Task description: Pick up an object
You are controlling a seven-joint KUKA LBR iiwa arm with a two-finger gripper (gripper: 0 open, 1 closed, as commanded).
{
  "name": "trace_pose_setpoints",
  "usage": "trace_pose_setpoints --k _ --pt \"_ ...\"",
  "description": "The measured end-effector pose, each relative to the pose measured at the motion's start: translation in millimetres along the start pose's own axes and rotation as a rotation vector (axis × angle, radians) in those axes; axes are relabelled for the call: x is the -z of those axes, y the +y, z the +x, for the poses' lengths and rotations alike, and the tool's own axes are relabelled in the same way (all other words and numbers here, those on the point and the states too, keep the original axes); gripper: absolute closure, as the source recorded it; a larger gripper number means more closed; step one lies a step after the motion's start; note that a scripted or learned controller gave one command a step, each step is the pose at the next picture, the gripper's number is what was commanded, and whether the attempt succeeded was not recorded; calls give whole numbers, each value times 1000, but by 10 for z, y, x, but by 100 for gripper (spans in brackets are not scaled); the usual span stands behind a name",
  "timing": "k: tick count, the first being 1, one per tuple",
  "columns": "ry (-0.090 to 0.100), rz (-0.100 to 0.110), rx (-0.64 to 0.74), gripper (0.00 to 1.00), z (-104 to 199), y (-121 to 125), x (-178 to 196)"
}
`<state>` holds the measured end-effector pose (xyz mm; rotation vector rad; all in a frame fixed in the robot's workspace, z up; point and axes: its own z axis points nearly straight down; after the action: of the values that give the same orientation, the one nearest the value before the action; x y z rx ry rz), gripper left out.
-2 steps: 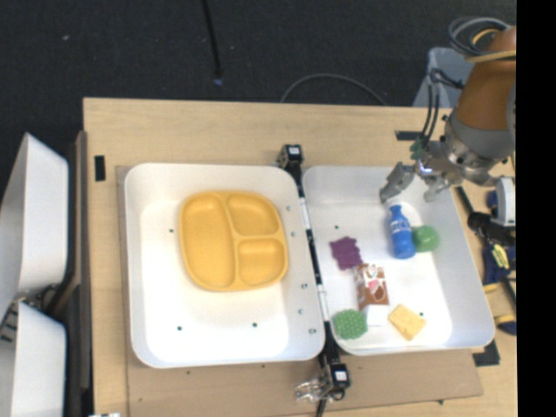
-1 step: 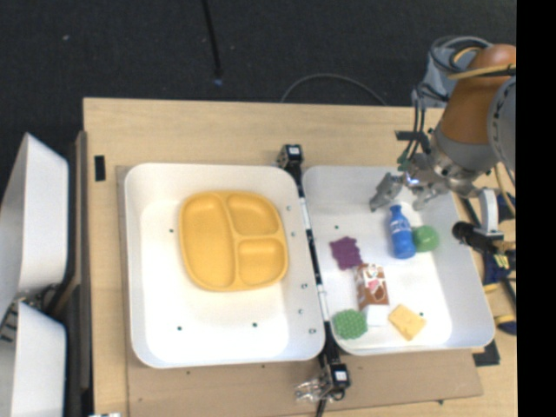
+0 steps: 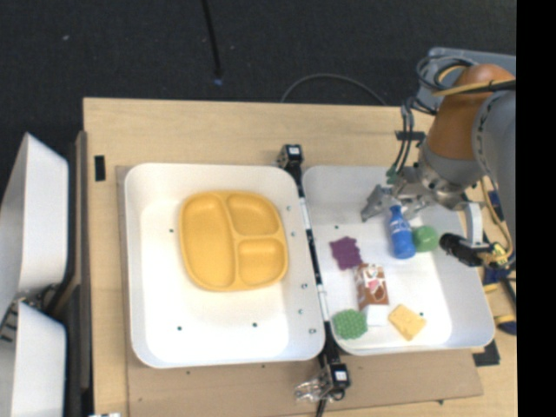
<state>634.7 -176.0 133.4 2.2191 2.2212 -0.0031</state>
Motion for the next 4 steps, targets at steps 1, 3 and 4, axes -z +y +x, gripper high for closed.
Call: trace_pose_setpoints --k 1,3,4 --pt "0 0 0 0 -12 4 -332" --pt "1 -6 -4 100 -46 -71 336" --pt "1 -8 2 100 10 -129 898"
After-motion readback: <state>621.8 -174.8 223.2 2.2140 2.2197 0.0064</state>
